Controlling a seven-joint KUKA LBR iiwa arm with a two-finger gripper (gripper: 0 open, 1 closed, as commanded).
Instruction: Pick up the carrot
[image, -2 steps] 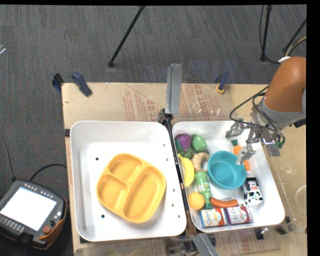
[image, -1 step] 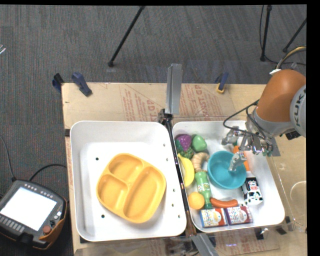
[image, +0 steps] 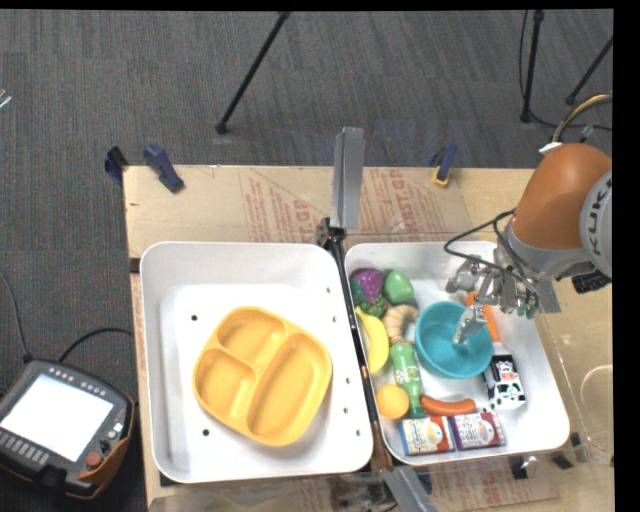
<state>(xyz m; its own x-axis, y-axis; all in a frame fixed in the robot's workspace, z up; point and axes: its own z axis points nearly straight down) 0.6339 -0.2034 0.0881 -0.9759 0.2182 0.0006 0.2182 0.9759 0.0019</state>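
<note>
Hovering over the bowl (image: 455, 340), end effector (image: 473, 322) seemingly clamping a small orange piece, possibly the carrot (image: 487, 322); fingers blurred, state hard to tell. Lying beside the bowl's right rim, long axis apparently running top to bottom.

Two white bins (image: 160, 300) on a tan cardboard-coloured bench top (image: 250, 200) printed with faded red lettering; dark grey carpet (image: 150, 80) across the upper frame. Left bin: a yellow divided plate (image: 262, 374). Right bin, mixed colours — purple grapes (image: 367, 285), a green round piece (image: 398, 287), a yellow banana (image: 375, 340), a beige knobbly piece (image: 400, 320), a green bottle (image: 405, 368), a teal bowl (image: 452, 345), a yellow-orange ball (image: 392, 401), an orange-red carrot (image: 448, 405), a black-and-white cow-patterned carton (image: 505, 382), two red-and-white packets (image: 450, 432). Arm at right edge — orange band (image: 565, 195) over grey. Blue clamps (image: 162, 168) along the bench's upper edge. Lower left, a grey pendant (image: 60, 415) with a pale screen and orange trim.
</note>
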